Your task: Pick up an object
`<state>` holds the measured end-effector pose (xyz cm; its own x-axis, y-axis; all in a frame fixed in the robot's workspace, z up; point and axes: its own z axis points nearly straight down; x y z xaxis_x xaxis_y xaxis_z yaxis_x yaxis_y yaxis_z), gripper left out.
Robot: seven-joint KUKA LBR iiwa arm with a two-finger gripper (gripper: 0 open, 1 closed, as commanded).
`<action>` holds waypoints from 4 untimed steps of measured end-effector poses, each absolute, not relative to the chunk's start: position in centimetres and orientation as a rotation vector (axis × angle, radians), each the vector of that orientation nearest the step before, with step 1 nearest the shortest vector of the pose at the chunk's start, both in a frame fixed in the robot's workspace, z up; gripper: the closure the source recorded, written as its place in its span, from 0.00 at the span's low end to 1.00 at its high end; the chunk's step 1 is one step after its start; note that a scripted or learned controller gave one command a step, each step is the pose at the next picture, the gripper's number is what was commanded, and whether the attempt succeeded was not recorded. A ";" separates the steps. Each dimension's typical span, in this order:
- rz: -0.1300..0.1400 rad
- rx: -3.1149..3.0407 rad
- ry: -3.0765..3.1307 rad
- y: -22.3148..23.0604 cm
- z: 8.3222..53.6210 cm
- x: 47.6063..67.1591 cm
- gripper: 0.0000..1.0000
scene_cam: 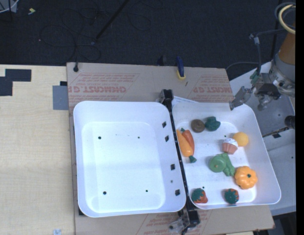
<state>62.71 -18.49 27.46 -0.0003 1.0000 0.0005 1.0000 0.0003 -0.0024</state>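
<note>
Objects for picking lie together in the right bin (262, 146), well apart from the arm. Along that bin's left wall lies an orange carrot (186, 142) with a green tip. Toward the far side sit a brown round piece (197, 126) and, just beside it, a dark green piece (212, 124). Near the right wall a pink and white cupcake (230, 146) touches a yellow ball (241, 139). Nearer, a light green pepper shape (221, 163) lies beside an orange pumpkin (245, 177). At the near edge rest a red strawberry (199, 196) and a small teal and orange piece (231, 196). The left bin (83, 146) sits alongside. The gripper (262, 93) hangs at the far right, beyond the right bin's far corner; whether its jaws are spread or pressed together, I cannot tell.
</note>
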 end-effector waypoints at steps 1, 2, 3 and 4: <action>0.014 -2.211 -2.210 -20.4 10.8 63.4 0.00; 0.006 -2.215 -2.213 -15.4 9.8 55.4 0.00; 0.004 -2.226 -2.210 -15.8 10.9 55.7 1.00; -0.006 -2.232 -2.227 -18.4 23.8 54.1 1.00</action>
